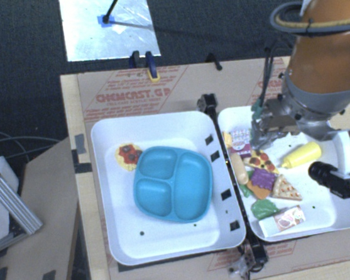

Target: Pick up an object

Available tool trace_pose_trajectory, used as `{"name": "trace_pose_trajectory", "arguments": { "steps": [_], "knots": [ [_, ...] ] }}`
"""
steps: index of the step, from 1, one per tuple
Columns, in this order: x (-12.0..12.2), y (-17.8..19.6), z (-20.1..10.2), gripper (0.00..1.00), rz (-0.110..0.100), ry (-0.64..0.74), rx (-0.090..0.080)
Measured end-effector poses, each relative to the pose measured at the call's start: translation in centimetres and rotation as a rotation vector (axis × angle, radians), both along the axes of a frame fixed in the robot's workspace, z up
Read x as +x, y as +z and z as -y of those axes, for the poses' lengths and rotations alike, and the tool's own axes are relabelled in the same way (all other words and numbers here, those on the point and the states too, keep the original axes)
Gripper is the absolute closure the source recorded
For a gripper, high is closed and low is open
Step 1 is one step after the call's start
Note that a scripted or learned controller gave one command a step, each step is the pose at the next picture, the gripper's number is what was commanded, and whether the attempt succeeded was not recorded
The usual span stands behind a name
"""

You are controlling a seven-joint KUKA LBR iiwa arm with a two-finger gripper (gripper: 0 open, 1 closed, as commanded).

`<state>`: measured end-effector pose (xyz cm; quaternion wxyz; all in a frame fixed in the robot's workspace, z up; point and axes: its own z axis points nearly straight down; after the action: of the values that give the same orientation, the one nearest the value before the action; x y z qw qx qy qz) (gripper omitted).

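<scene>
Toy food (269,178) lies unpicked in the right bin (345,213) as our claw (260,133) hovers above; we cannot tell its state.

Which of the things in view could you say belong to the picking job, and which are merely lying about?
Belonging to the job:
end effector
right bin
yellow bottle
pizza slice
green piece

Lying about:
blue divided plate
left bin
foil sheet
</scene>
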<state>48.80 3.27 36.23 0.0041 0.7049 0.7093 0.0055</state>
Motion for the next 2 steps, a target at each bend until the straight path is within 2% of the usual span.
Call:
{"name": "trace_pose_trajectory", "arguments": {
  "steps": [1, 2],
  "knots": [
    [5.4, -5.7, 6.9, 1.0, -0.014, -0.011, -0.005],
    [2.5, -11.1, 2.9, 1.0, -0.018, 0.0, 0.0]
  ]
}}
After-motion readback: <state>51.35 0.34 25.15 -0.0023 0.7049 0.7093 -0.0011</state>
